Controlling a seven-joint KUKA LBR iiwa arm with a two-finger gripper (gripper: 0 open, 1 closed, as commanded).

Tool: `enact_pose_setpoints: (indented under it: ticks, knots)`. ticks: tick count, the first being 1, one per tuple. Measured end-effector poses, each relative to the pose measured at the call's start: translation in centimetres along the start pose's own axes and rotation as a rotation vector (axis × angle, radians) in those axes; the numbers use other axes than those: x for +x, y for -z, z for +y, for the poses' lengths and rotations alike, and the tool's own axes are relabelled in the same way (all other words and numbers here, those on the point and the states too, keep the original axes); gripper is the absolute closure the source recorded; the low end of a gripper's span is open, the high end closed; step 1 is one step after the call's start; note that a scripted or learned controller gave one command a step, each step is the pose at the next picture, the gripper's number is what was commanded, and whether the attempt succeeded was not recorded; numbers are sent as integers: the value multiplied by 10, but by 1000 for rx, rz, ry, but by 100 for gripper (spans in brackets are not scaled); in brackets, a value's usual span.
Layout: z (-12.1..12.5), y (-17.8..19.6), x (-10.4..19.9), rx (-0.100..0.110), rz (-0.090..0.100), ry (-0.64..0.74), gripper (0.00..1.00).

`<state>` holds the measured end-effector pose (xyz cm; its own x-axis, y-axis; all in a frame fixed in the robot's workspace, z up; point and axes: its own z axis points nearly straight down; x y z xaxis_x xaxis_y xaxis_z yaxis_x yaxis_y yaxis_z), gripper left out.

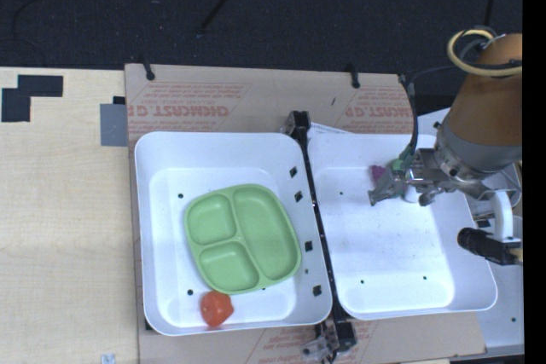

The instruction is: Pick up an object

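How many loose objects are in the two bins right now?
3. A green plate in the left bin's middle, a red object by that bin's near wall, a small purple object in the right bin by the gripper, which may hide more.

Two bins [162,209] of smooth, slightly glossy white plastic. Divided plate [243,239] of matt green plastic. Beneath the bins, printed brown cardboard [222,102]; left of it, pale matt wood-grain bench [60,226]. Gripper [388,187] of dull grey metal.
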<state>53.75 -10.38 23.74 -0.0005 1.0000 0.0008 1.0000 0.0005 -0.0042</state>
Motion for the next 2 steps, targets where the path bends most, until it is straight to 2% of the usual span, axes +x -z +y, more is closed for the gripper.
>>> enact_pose_setpoints:
  ticks: [1,2]
  knots:
    - [5,-45,3,4,1,0,0]
    - [1,-110,3,6,1,-1,0]
